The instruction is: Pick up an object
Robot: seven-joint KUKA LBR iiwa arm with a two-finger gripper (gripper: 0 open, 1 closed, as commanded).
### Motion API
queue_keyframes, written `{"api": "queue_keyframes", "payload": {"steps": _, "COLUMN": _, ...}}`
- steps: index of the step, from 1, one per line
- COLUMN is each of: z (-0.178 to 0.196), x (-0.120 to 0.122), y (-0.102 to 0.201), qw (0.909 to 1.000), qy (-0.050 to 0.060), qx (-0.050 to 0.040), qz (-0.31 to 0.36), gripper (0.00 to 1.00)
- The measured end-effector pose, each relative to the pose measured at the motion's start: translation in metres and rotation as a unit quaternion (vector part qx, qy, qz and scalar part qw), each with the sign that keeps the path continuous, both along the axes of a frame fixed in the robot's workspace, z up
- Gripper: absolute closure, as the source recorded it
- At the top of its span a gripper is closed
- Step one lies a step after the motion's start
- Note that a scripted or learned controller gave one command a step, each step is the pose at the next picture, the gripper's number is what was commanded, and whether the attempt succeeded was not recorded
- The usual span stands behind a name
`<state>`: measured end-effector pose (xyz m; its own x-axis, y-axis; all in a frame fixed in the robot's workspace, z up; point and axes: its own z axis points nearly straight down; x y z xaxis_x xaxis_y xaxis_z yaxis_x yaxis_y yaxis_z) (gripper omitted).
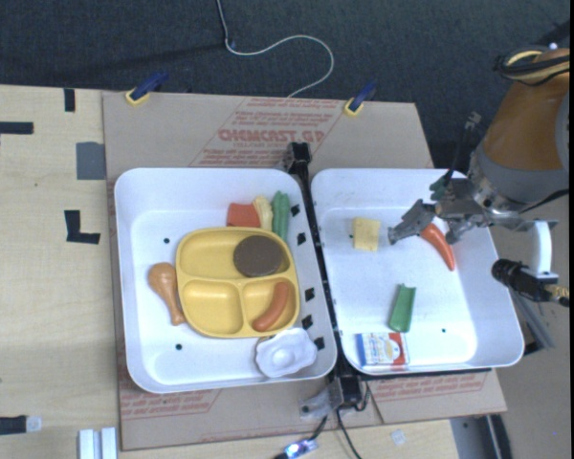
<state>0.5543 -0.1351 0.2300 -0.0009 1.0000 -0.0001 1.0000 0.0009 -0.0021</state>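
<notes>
gripper (423, 226) over right bin (478, 352), fingers spread, nothing between them | red pepper (440, 247) just beside fingers, touching or not unclear | yellow block (365, 234) left of it | green piece (402, 308) below

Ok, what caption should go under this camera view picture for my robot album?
Robot gripper hovers by an orange chili in the right bin, near a yellow block.

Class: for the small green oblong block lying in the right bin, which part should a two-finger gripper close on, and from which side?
Grip the green oblong block across its narrow middle, coming from above. It lies flat, apart from its neighbours, long sides exposed.
</notes>
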Motion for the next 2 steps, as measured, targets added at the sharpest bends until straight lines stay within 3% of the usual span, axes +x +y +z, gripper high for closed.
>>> {"api": "queue_keyframes", "payload": {"steps": 2, "z": -0.107, "x": 0.002, "y": 0.005, "qw": 1.0000, "qy": 0.002, "qx": 0.0003, "qz": 0.000, "gripper": 0.00}}
